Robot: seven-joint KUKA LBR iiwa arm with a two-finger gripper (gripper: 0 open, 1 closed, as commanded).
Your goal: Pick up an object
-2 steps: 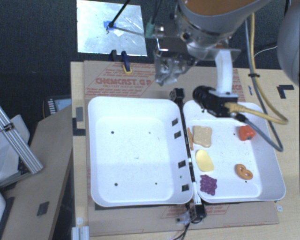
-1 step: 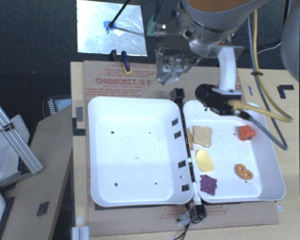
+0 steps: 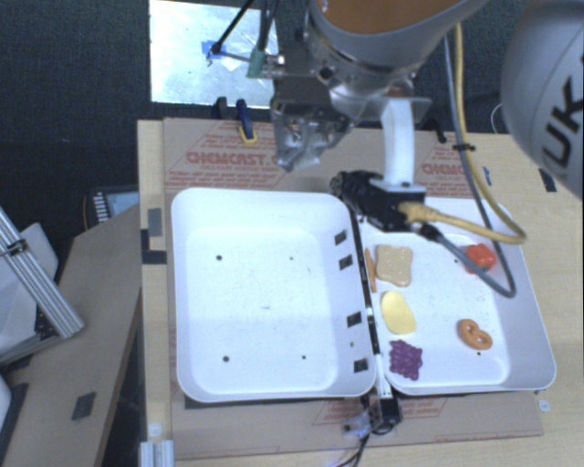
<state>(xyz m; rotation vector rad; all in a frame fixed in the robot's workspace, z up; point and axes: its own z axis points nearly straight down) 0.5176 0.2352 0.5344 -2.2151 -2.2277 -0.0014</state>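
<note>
Grey arm hovering at twelve o'clock; gripper blurred, grip unreadable; toast, pretzel, grapes sitting in right bin.

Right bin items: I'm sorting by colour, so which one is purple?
The grape bunch, at the near end of the right bin, beside the divider. The others are tan, yellow, orange-brown and red.

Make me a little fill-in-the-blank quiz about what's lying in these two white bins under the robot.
1. The slice of toast lies in the ____ bin as the camera sees it.
2. The bunch of grapes is coloured ____.
3. The pretzel lies nearer the camera than the ____ tomato.
4. Directly between the toast and the grapes lies a ____ piece.

Missing words: right; purple; red; yellow
</note>
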